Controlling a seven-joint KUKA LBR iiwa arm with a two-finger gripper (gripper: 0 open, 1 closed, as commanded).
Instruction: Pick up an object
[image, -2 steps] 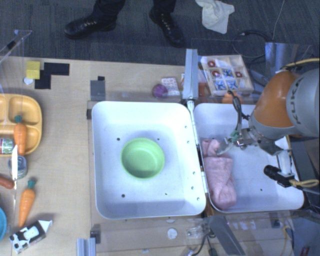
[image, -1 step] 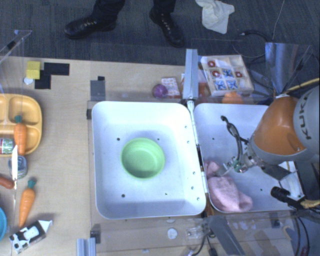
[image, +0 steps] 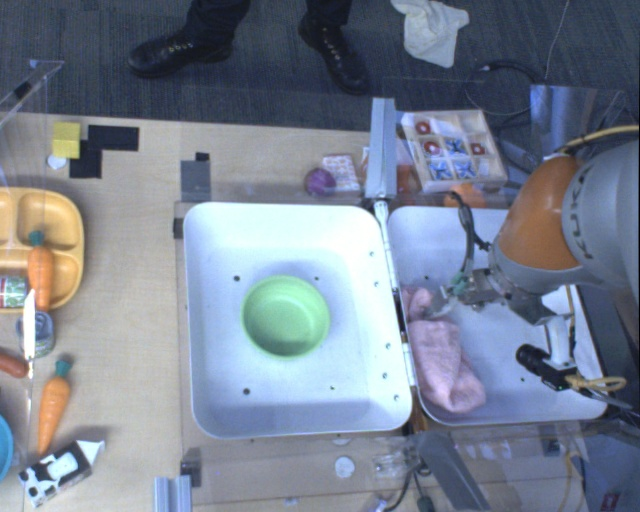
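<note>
In the camera view, your gripper sits low in the right bin, close to its left wall and at the far end of the pink cloth. You cannot tell whether it is wide or narrow. The cloth lies along that left wall, reaching toward the bin's near edge.

Being soft and bunched, the cloth could likely slip out or give you only a loose fold. The wall beside it may block a clean close.

A green bowl sits mid-floor in the left bin, well apart. A yellow tray and a carrot lie at the bench's left edge, out of your way.
</note>
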